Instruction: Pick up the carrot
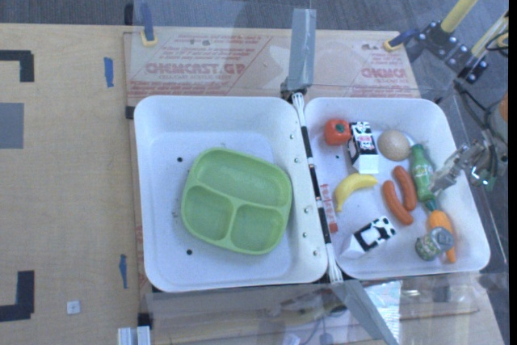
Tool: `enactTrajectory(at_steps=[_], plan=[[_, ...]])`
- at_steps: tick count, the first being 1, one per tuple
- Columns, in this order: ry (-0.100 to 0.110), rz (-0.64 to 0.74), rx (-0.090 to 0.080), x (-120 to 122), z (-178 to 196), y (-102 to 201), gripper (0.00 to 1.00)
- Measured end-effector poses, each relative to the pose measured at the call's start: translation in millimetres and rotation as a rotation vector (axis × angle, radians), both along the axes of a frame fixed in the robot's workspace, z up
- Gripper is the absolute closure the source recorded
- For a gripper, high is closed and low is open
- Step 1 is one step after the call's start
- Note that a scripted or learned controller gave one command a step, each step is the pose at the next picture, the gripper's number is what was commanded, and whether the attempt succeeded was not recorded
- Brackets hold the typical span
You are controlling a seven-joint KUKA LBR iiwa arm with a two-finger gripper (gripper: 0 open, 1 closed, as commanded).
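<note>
One pincer (449,171) is hovering beside our carrot (442,224); we are not discerning its opening; nothing held.

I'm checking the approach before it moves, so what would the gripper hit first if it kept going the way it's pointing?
Probably the green bottle: the gripper points left toward it, above the carrot. Depth is unclear from this view.
</note>
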State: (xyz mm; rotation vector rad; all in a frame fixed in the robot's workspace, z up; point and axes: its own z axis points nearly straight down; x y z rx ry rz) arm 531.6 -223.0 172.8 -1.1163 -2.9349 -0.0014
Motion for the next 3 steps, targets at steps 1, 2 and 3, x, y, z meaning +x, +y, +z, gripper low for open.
enactTrajectory(at_steps=[1, 2, 3], plan=[[0.0, -0.001, 0.0, 0, 0, 0, 0.0], [-0.027, -0.049, -0.014, -20, -65, -7, 0.0], [-0.008, -0.082, -0.002, -49, -87, -1, 0.0]])
